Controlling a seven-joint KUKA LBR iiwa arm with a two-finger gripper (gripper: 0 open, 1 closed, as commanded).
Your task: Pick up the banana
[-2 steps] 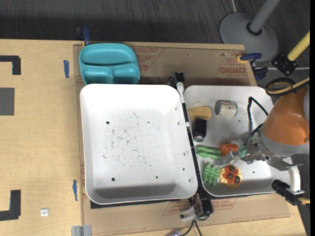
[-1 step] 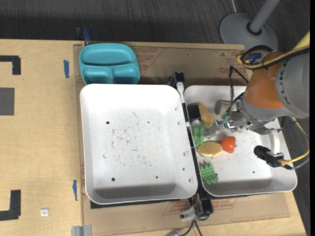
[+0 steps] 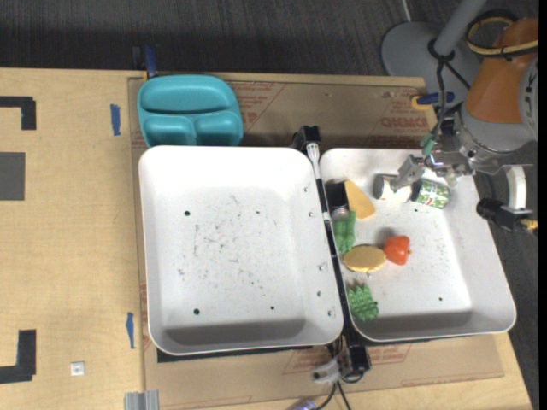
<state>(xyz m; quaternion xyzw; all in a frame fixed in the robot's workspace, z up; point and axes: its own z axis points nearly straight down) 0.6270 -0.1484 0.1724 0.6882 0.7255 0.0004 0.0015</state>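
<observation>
In the right bin [image 3: 461,310], a yellow curved piece [image 3: 360,202] that I take for the banana lies near the left wall, at the back. My gripper [image 3: 403,180] hangs low over the back of the same bin, a short way right of that yellow piece and apart from it. A small white object [image 3: 394,194] lies just under the gripper. A green can [image 3: 431,195] sits right beside it. The grey wrist with its orange band [image 3: 496,88] rises to the upper right.
The right bin also holds a tan-yellow oval item [image 3: 366,258], a red item [image 3: 397,248], a green stick-like item [image 3: 344,230] and a leafy green item [image 3: 362,302]. The left bin [image 3: 171,314] adjoins it. A teal tray [image 3: 189,109] stands behind the left bin.
</observation>
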